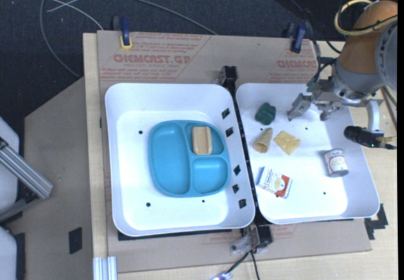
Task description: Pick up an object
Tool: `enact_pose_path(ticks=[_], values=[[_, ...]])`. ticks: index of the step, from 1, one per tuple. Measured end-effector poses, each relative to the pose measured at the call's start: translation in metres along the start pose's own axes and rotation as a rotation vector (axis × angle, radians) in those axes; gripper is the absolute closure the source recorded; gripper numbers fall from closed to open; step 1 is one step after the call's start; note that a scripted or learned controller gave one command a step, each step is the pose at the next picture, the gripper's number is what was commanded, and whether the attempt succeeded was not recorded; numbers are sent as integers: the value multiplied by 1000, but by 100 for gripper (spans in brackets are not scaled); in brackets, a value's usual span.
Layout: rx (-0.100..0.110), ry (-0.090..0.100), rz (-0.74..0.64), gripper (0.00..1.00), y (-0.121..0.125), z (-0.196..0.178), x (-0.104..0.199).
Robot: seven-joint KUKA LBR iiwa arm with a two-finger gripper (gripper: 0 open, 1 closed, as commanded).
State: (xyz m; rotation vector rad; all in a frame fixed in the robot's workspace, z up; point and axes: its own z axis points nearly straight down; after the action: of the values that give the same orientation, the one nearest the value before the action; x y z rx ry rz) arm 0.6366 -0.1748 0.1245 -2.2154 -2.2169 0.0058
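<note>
My gripper (312,110) hangs over the back of the right bin (353,200), its two fingers spread wide apart with nothing between them. A dark green lump (266,113) lies just left of it. In front of the gripper are a tan cone (263,140) and a yellow wedge (287,142). A small can (336,163) lies on its side toward the right, and a white, red and blue packet (274,182) sits near the bin's front left.
The left bin (126,197) holds a blue divided plate (170,159) with a tan block (201,140) in its upper right compartment. A black ridge with clips (237,146) separates the bins. The arm's grey and orange wrist (369,39) looms at the right.
</note>
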Motion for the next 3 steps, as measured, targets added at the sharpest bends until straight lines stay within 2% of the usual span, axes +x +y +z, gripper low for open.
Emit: enact_pose_path(ticks=[1,2,3], values=[[-4,-1,0,0,0,41,1],[-9,-2,-1,100,2,27,1],[-16,-5,1,100,4,-35,-7]])
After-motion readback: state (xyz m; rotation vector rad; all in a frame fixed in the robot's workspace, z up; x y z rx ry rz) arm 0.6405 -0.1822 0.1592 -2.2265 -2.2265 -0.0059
